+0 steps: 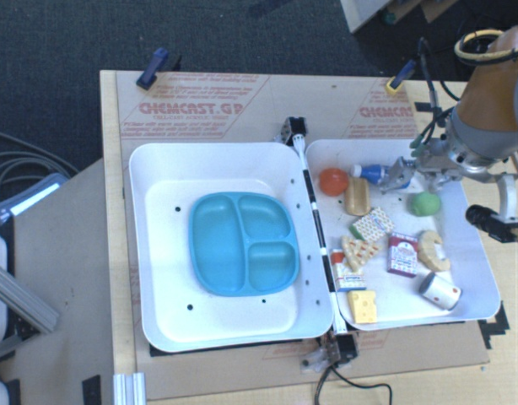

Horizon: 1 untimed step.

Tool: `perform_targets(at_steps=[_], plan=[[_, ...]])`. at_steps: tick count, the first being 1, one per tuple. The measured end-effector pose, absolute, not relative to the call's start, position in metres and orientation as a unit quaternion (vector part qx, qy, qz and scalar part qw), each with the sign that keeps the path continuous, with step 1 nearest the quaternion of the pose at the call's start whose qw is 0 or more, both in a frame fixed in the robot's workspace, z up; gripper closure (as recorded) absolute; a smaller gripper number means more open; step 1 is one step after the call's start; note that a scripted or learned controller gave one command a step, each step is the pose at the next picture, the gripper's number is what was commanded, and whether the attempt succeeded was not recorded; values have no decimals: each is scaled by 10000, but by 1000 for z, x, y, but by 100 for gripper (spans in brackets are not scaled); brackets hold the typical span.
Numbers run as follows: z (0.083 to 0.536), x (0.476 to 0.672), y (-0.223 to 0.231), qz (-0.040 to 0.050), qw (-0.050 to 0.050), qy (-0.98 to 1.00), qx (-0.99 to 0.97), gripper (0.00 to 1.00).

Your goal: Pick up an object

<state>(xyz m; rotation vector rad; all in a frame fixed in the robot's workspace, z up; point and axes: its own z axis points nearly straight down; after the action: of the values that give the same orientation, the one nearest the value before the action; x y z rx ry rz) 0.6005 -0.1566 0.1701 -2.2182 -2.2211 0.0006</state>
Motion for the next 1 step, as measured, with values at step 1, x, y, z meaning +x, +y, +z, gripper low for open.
perform_targets(at_steps=[1], plan=[[88,542,-111,-19,-27,-7072,-7070,0]])
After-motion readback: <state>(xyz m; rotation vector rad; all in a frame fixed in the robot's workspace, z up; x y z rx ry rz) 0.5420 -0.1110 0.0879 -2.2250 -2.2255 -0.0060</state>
